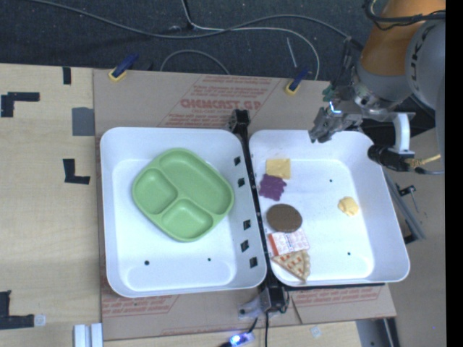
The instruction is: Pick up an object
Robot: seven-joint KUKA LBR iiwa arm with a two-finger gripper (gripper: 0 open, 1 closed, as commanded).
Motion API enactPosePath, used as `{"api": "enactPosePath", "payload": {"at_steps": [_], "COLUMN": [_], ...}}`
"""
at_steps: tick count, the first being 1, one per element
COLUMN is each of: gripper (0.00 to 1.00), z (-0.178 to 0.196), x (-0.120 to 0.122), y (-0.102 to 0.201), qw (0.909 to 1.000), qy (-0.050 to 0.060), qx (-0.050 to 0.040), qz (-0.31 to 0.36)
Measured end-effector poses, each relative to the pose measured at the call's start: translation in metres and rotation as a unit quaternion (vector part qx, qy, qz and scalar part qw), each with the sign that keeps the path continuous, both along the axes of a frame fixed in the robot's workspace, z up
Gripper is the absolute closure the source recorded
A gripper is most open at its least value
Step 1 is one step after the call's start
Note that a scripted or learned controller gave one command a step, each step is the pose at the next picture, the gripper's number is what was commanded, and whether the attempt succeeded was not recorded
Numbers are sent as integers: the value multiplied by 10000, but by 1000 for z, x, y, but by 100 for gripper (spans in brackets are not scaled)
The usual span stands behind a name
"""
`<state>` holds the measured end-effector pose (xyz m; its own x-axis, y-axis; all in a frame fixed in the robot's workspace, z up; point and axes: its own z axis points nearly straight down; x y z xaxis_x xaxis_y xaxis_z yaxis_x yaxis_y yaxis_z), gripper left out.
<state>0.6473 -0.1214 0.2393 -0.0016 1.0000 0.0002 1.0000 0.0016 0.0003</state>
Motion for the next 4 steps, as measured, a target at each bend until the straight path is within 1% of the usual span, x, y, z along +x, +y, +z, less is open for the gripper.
{"api": "enactPosePath", "payload": {"at_steps": [1,2,3,4], "gripper": [100,100,100,100], "z": [5,11,13,-5], "x": [-13,-34,-48,-70], "y": [47,97,146,196], "qw": [10000,10000,10000,10000], "qy": [10,12,14,25], "qx": [6,10,8,3], "qz": [17,23,23,22]}}
